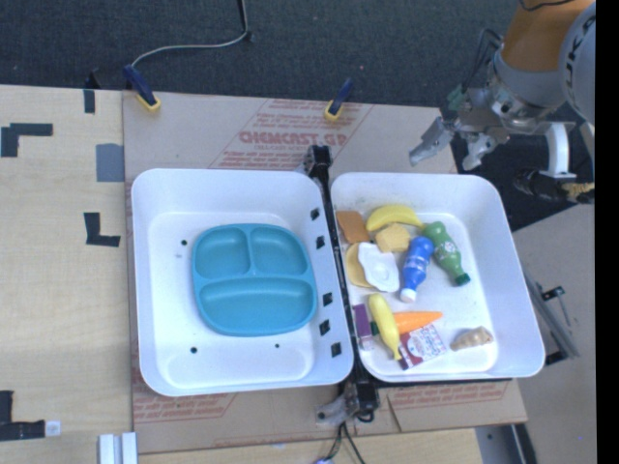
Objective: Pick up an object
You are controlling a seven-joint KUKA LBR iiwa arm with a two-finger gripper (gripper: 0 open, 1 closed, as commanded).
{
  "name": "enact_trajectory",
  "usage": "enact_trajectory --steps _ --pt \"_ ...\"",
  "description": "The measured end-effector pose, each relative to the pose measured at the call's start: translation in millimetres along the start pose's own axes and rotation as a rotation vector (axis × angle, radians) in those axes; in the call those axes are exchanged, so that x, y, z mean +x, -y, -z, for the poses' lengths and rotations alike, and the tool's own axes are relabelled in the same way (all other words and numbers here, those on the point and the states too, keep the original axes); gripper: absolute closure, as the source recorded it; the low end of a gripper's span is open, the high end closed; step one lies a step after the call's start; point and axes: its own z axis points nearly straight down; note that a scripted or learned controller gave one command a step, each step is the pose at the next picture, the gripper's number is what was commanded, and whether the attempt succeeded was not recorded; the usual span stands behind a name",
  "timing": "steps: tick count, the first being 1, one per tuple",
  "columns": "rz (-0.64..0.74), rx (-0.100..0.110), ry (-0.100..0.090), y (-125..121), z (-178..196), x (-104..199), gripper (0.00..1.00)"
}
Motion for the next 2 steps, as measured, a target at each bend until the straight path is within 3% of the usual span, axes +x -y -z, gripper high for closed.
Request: enact_trajectory --steps 1,2 --pt "-0.001 0.004 -0.001 59.3 -130.9 31.3 0.00" --pt "-0.002 -0.002 0.004 16.9 -182.1 31.8 0.00"
